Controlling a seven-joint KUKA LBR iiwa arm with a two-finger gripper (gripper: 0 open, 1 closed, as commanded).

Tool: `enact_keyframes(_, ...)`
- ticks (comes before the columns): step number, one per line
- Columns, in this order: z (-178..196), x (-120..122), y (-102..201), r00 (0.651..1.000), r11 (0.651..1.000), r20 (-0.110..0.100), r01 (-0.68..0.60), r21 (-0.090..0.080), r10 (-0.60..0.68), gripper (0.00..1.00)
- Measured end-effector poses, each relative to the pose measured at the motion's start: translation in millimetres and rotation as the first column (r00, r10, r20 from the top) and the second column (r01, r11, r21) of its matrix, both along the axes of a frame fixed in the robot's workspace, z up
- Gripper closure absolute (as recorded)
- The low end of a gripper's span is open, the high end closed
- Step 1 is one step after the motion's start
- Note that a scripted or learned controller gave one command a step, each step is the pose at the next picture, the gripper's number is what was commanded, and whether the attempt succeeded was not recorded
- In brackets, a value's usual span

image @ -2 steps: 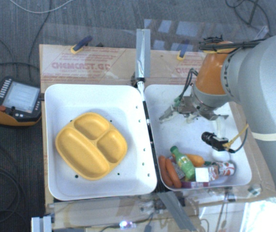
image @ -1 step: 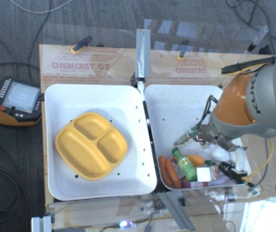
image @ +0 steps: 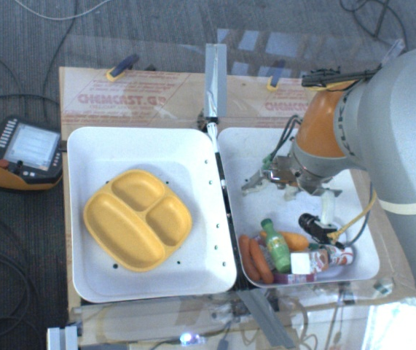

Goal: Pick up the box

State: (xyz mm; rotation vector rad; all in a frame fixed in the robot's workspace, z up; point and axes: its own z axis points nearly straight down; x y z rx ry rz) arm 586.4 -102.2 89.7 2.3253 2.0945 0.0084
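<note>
Grey carpet and loose cables surround the tabletop (image: 120,97) with its two white bins. Inside the right bin (image: 255,152), the box (image: 301,263) lies among the clutter at the near rim, probably light and stiff; its flat sides suit a pinch. A green bottle (image: 275,245) and carrots (image: 255,257) crowd beside it. Above the right bin hovers the end effector (image: 280,175); whether it is clenched or released, I cannot tell.

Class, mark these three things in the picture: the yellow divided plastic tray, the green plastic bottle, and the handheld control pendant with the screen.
Yellow divided plastic tray (image: 138,219): camera view, centre ridge.
Green plastic bottle (image: 276,250): camera view, mid-body.
Handheld control pendant (image: 32,148): camera view, its screen.
</note>
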Motion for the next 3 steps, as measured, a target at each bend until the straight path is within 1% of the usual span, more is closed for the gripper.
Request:
enact_keyframes(1,0.3,-29.6,-25.8,0.995,0.995,0.001,-0.096,0.001,0.096,0.00)
enact_keyframes(2,-0.9,63.8,-17.8,0.998,0.998,-0.003,0.061,0.001,-0.061,0.00)
enact_keyframes(3,-0.9,45.9,-91.4,0.979,0.979,-0.004,0.202,0.002,-0.201,0.00)
